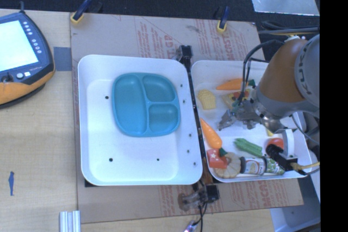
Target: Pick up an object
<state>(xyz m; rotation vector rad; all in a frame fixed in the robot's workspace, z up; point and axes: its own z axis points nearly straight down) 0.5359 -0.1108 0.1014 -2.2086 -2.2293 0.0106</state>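
**Tool low in the right bin, nothing lifted yet**

While the arm (pixel 288 76) reaches in from the right, its tool (pixel 237 115) hangs low over the middle of the right bin (pixel 202 70), with dark fingers spread apart and pointing left. Nothing sits between them as far as the view shows, so I judge the pick not yet made: the approach looks done, while the closing and the lift are left.

Any of the things in that bin could be the one to take. A yellow piece like a corn cob (pixel 206 99) lies at the far left of the bin, an orange carrot (pixel 211 134) lies along its left wall, and a second orange piece (pixel 230 84) lies further back, partly behind the tool. A green pod (pixel 248 145) lies just near of the tool, with a red piece (pixel 216 160), a pale round piece (pixel 229 167) and a small bottle (pixel 260 166) along the near edge. The bottle is the nearest to a labelled thing, but its label is too small to read.

The left bin (pixel 87 117) holds a blue divided plate (pixel 145 104). The brown board (pixel 163 35) under both bins on the bench (pixel 32 144) bears repeated reddish print, too faint to make out. A tablet-like device (pixel 19 57) lies at the far left.
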